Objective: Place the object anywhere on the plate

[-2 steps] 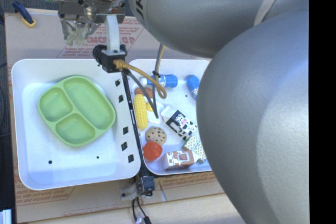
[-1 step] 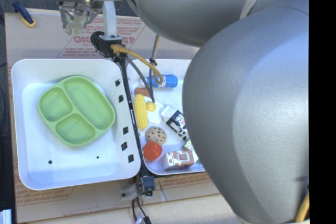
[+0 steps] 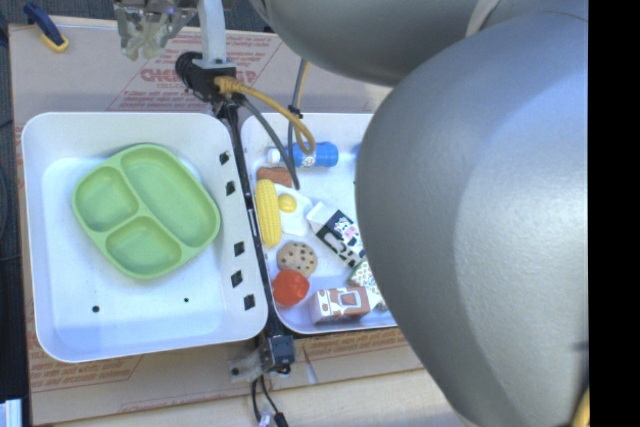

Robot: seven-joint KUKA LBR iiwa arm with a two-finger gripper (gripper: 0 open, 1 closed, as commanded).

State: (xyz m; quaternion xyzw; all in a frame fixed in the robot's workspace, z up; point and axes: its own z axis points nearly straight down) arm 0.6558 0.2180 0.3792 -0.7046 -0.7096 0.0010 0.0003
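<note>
Two shallow white bins sit side by side on a bench covered with printed cardboard.

Left bin (image 3: 60, 315): one green plate (image 3: 146, 209) with three compartments, lying flat toward the far left of the bin, nothing on it.

Right bin (image 3: 330, 127), partly hidden by the grey arm (image 3: 480, 165): one corn cob (image 3: 268, 212), one cookie (image 3: 297, 258), one red tomato-like piece (image 3: 291, 288), one brown carton (image 3: 340, 304) at the near edge, one black-and-white carton (image 3: 338, 235), one blue-and-white item (image 3: 316, 155) at the far edge, and one brown piece (image 3: 273, 177) beside the corn. All candidate objects lie in this bin, none on the plate.

The gripper (image 3: 145, 30) hangs beyond the far edge of the left bin, over the cardboard; its grasp cannot be told from here.

One blue-and-yellow item (image 3: 45, 25) lies at the far left.
</note>
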